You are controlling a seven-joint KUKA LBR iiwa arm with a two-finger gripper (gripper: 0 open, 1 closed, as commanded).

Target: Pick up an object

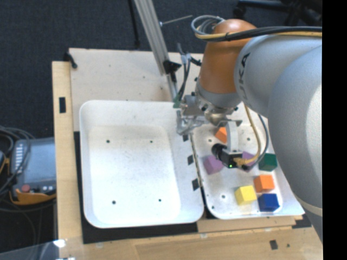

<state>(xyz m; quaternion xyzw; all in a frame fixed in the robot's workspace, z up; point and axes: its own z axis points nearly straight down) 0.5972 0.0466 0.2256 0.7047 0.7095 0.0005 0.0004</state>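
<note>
- Grey box-shaped device with a screen (33, 164): off the bench, far left of the claw, dark cables (8, 140) beside it.
- Pale wooden bench top (108, 75): carries both bins. Its bare strip lies up and left of the claw.
- Shallow white plastic left bin (130, 161): directly left of the claw, floor peppered with dark specks. Its right rim runs along the other bin's rim below the claw.
- Slanted silver aluminium rail (149, 26): rises up-left of the claw, its foot just behind it.
- Metal claw (187, 124): hangs over the seam between the bins, at the top-left corner of the right one. Cannot tell whether it is wide or narrow.
- Shallow white plastic right bin (217, 205): right of and below the claw, holds all the blocks.
- Purple block (213, 164): nearest loose block, down-right of the claw, apart from it.
- Small orange block (221, 135): just right of the claw, partly hidden under the wrist.
- Grey arm with orange band (225, 64): comes in from the right, above and behind the claw.
- Yellow cube (245, 194): further down-right of the claw, near the bin's lower rim.
- Pale lilac block (249, 158): right of the claw, partly hidden.
- Orange cube (265, 182): well right of and below the claw, between the green and blue ones.
- Blue cube (268, 202): farthest down-right, just under the orange cube.
- Green block (269, 160): far right of the claw, just above the orange cube.
</note>
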